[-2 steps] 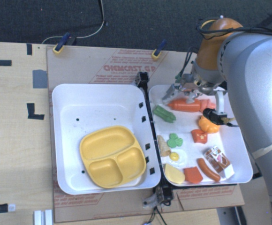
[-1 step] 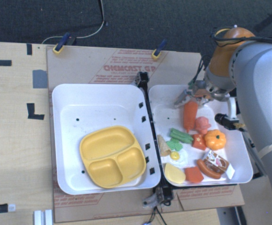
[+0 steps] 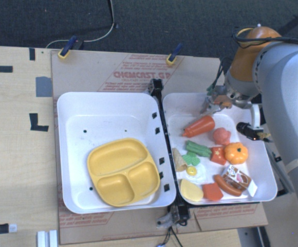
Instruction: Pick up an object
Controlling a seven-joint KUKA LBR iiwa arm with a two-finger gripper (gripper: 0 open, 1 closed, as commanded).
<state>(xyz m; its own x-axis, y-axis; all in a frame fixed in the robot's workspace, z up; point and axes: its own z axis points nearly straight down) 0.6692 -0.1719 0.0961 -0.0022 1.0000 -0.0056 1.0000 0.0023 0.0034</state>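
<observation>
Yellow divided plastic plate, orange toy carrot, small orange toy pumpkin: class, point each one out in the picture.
Yellow divided plastic plate (image 3: 122, 161): camera view, ridge where its compartments meet.
Orange toy carrot (image 3: 199, 126): camera view, middle of its body.
Small orange toy pumpkin (image 3: 236, 153): camera view, its rounded top.

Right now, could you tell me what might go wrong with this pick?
1. The gripper sits at the right bin's back edge, just above the carrot; it could clip the rim.
2. The toys lie packed together, so the tomato or pumpkin might get nudged or grabbed alongside.
</observation>
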